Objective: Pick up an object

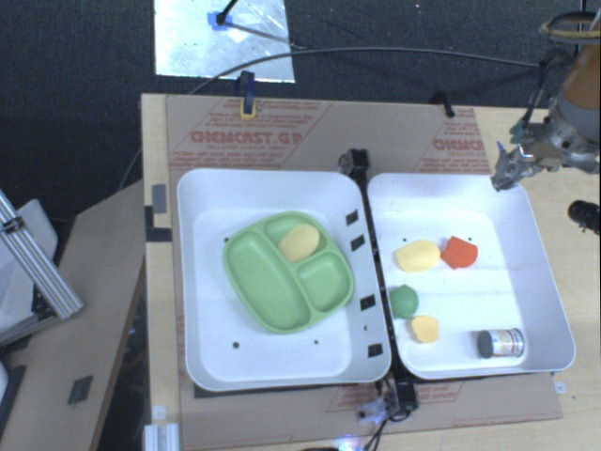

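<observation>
The arm enters from the right, and its gripper (508,170) hangs over the far right corner of the right bin (540,252), at the rim. The claw is small and blurred here, so whether its fingers are spread or pressed together cannot be told; nothing seems to sit between them.

Five things lie in the right bin. A pale yellow lump (418,256) rests near the middle, with an orange-red block (459,252) just beside it toward the right edge. Nearer the left edge sits a green ball (404,300), and a small yellow piece (424,329) lies just beside it toward the near edge. A small can (500,343) lies on its side by the near right corner, well apart from the gripper.

In the left bin (202,252) a green divided plate (272,289) sits at the middle, tilted, with a yellow lump (300,242) in its far compartment.
</observation>
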Motion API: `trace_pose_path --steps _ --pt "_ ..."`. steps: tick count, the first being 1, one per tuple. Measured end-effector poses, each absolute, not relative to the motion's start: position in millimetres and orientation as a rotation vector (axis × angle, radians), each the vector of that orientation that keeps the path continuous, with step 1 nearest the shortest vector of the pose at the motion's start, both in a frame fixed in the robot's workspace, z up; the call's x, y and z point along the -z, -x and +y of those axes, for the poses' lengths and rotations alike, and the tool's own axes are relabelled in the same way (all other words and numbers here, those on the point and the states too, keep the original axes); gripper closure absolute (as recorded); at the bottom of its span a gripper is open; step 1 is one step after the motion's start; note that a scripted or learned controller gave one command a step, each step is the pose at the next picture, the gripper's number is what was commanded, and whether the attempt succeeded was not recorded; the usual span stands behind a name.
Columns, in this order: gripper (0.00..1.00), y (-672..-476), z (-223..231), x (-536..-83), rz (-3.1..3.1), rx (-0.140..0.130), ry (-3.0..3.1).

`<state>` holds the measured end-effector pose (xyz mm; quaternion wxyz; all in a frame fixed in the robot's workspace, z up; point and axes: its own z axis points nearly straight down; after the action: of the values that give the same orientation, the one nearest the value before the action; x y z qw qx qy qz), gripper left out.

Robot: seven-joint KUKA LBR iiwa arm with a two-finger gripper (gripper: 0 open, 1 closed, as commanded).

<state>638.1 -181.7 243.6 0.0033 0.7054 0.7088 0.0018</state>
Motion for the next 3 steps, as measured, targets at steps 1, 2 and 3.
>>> trace_pose_path --steps 1,2,3 --pt "1.00 -621.8 -129 -237 2.232 -0.002 -2.212" --pt "1.00 -615.1 -64 -235 2.234 -0.003 -2.211" --pt "1.00 -608.5 -3 -226 2.235 -0.002 -2.211"
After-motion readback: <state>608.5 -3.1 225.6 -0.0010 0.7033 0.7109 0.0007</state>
